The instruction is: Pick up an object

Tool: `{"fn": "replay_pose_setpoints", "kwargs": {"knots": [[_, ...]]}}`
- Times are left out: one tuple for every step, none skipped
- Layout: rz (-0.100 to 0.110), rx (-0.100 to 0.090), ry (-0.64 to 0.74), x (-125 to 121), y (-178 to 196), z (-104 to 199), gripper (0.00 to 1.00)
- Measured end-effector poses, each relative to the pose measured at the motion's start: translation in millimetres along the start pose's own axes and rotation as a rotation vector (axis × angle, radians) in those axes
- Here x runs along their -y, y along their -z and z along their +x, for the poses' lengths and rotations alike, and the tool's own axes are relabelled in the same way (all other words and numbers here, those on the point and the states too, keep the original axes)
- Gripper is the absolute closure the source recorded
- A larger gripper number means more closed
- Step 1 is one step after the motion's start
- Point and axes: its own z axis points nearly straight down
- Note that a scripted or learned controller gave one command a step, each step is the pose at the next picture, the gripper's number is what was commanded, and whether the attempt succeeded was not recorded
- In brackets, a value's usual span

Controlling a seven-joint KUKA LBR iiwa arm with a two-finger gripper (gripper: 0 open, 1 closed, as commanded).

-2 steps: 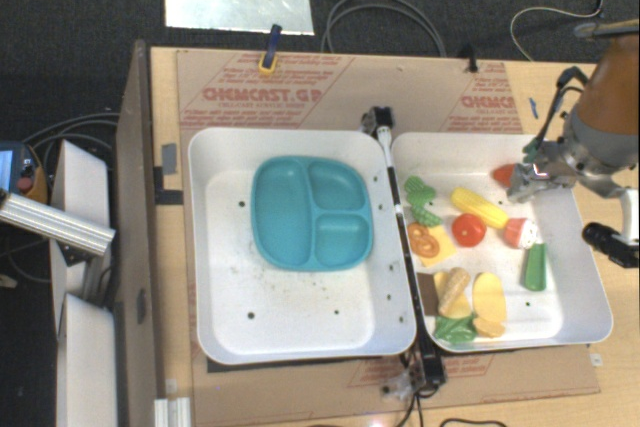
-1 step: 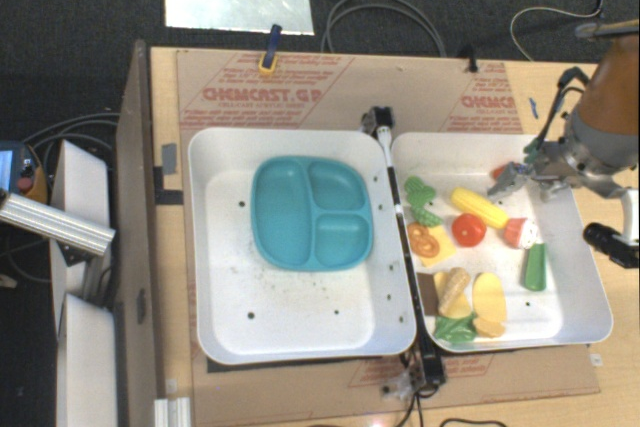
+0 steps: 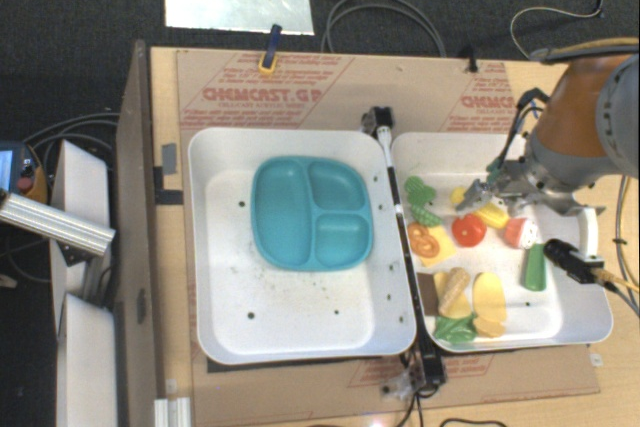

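Note:
The right bin (image 3: 580, 320) holds several toy foods: a red tomato (image 3: 468, 230), a yellow piece (image 3: 491, 214), a red-and-white piece (image 3: 518, 233), a green cucumber (image 3: 533, 267), an orange slice (image 3: 425, 241), green pieces (image 3: 420, 197), a bread roll (image 3: 453, 289) and a pale yellow slice (image 3: 488, 299). My gripper (image 3: 488, 189) hangs low over the bin's middle, just above the yellow piece and up-right of the tomato. I see nothing held in it.
A teal divided plate (image 3: 311, 214) lies in the left bin (image 3: 225, 315). A black divider (image 3: 400, 225) runs between the bins. A black cable and fitting (image 3: 572, 262) cross the right bin's right side. Cables loop behind the bench.

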Motion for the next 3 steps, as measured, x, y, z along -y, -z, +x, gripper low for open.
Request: {"fn": "replay_pose_setpoints", "kwargs": {"knots": [[0.0, 0.0, -0.001, 20.9, -44.9, 28.7, 0.0], [-0.006, 0.001, -0.001, 18.7, -31.7, 27.1, 1.0], [-0.015, -0.001, 0.008, -13.7, 63.6, 110.0, 1.0]]}}
